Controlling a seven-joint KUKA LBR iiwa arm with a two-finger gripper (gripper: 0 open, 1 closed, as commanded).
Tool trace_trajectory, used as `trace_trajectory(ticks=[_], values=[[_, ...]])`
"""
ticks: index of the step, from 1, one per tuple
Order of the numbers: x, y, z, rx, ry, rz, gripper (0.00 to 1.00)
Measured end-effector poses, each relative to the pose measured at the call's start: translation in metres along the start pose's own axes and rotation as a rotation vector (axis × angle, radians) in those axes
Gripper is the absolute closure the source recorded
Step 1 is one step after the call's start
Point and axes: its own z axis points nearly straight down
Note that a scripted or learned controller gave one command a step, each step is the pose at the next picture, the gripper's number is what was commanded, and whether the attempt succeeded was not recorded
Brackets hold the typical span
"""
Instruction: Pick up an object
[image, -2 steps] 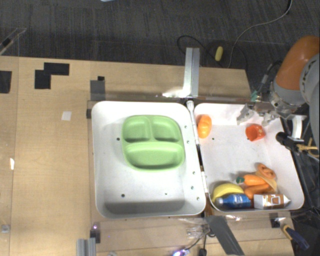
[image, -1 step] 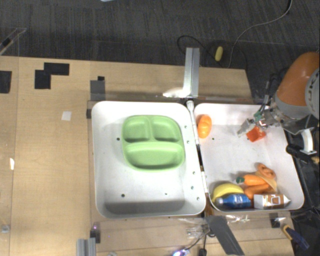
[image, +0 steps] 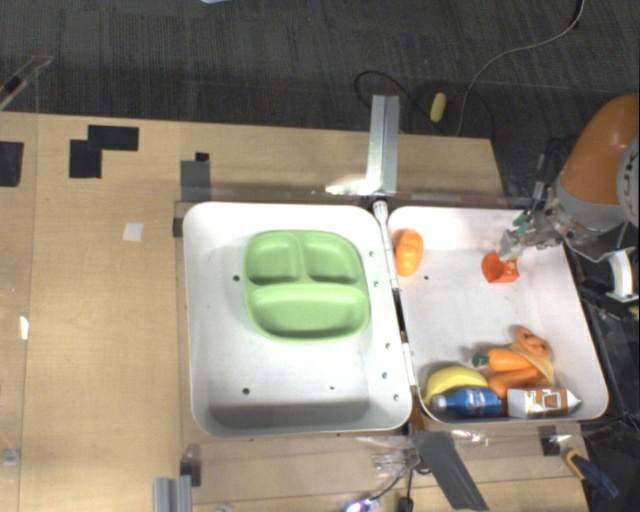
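1. Camera view from above the counter (image: 90, 300): two shallow white bins sit side by side, the left bin (image: 215, 390) holding a green divided plate (image: 305, 283), well to the left of the hand (image: 513, 243).
2. Right bin (image: 580, 330), beneath the hand, carries a small red-orange object (image: 500, 268) directly under the fingertips, touching or nearly touching them.
3. An orange item (image: 408, 251) lies to the hand's left against the wall between the bins.
4. Well below the hand in the view, at the bin's near edge, a cluster gathers: a yellow banana-like piece (image: 455, 380), a blue object (image: 468, 403), a white carton (image: 540, 403) and orange carrot-like pieces (image: 515, 362).
5. The grey arm (image: 600, 205) with its orange band (image: 598, 165) reaches in from the right, the hand angled down and leftward over the bin's upper part.
6. Whether the hand is open or closed cannot be told; the fingers are too small and blurred.
7. The red-orange object looks squat, bright and matte, lying on the bin floor.
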Motion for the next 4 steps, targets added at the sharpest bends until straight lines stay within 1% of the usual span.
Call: trace_trajectory(ticks=[1,2,3,4], values=[[0.000,0.000,0.000,0.000,0.000,0.000,0.00],[0.013,-0.004,0.028,0.035,0.026,-0.124,0.00],[0.013,-0.001,0.014,0.026,0.023,-0.125,1.00],[0.067,0.012,-0.081,0.036,0.027,-0.099,1.00]])
